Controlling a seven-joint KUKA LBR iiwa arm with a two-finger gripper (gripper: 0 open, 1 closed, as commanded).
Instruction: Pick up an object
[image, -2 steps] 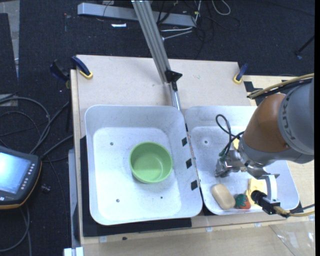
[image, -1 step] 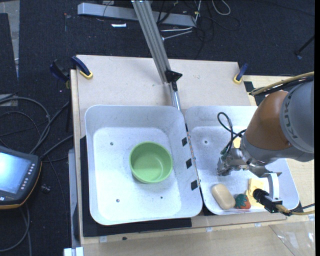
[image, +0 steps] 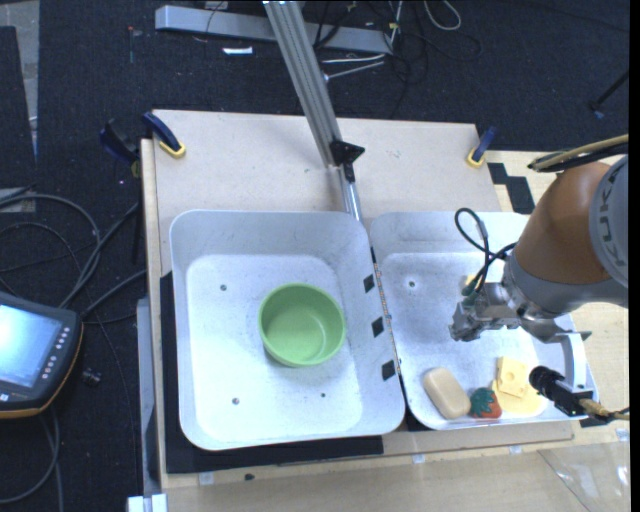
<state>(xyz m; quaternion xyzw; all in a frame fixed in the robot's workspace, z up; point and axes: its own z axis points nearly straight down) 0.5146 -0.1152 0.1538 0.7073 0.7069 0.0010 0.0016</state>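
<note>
**A:** So, what lies on the table?

**B:** Two shallow white bins sit side by side on a pale wooden board. The left bin holds a light green bowl, upright, near its middle. The right bin holds three small things clustered along its near edge — a tan, rounded, bread-like piece, a small red and green item just beside it, and a yellow wedge like cheese on the far side of that.

**A:** And the arm?

**B:** It reaches in from the right, its orange band above the grey wrist. The gripper points down inside the right bin, above the bin floor and a little behind the three items, apart from all of them.

**A:** Are the jaws open? Do they hold anything?

**B:** I cannot tell how far apart the jaws are — the wrist and cables hide them from above. Nothing can be seen between them.

**A:** Anything else nearby?

**B:** A slanted metal pole crosses the back of the table, and a handheld screen unit lies on the dark floor at the left.
</note>
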